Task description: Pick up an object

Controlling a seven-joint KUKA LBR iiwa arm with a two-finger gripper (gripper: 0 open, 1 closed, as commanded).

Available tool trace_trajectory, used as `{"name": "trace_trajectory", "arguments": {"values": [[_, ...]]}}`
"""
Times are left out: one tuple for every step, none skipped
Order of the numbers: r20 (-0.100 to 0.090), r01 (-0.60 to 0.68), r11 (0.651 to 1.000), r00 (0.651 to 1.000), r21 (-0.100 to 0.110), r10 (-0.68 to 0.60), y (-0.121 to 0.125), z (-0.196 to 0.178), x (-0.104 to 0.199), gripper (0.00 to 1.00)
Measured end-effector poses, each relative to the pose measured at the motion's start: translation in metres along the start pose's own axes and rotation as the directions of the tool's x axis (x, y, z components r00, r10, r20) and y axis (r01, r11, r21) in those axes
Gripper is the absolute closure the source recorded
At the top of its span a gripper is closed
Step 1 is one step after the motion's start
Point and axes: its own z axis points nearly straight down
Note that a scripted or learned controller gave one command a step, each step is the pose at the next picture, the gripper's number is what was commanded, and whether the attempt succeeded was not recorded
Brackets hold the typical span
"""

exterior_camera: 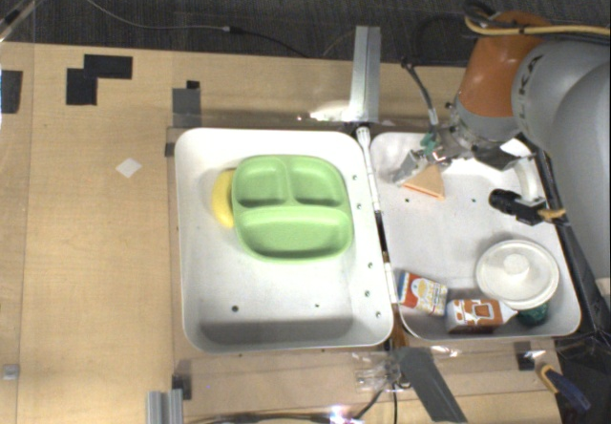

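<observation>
Two white bins sit side by side on the bench (pixel 86 250). I'll place things from the white bowl (pixel 516 271), which rests upright near the front corner of the right bin (pixel 458 222).

The grey arm (pixel 568 97), with its orange band (pixel 492 78), comes in behind the bowl. It bends down into the back of that bin. Its gripper (pixel 427 153) hangs well back and to the left of the bowl, right at the top edge of a tan wedge (pixel 427 185). The wedge lies flat on the bin floor, and the gripper looks to be touching it or just beside it. I cannot tell from here whether the gripper is open or closed, or whether it has any hold on the wedge.

Just left of the bowl, along the bin's front wall, lies a brown carton (pixel 474 314). Further left lies a white carton (pixel 421 293) with red and blue print. A small dark green thing (pixel 534 314) sits at the bowl's front edge, too small to name.

Far left of the bowl, in the left bin (pixel 277 298), a green divided plate (pixel 289 205) lies face up. A yellow thing (pixel 221 200) peeks out from under the side of the plate farthest from the bowl.
</observation>
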Motion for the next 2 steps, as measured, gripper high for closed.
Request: {"name": "trace_trajectory", "arguments": {"values": [[-0.005, -0.064, 0.998, 0.998, -0.004, 0.064, 0.023, -0.089, 0.095, 1.0], [-0.004, 0.124, 0.992, 0.992, -0.004, -0.124, 0.026, -0.089, 0.07, 1.0]]}}
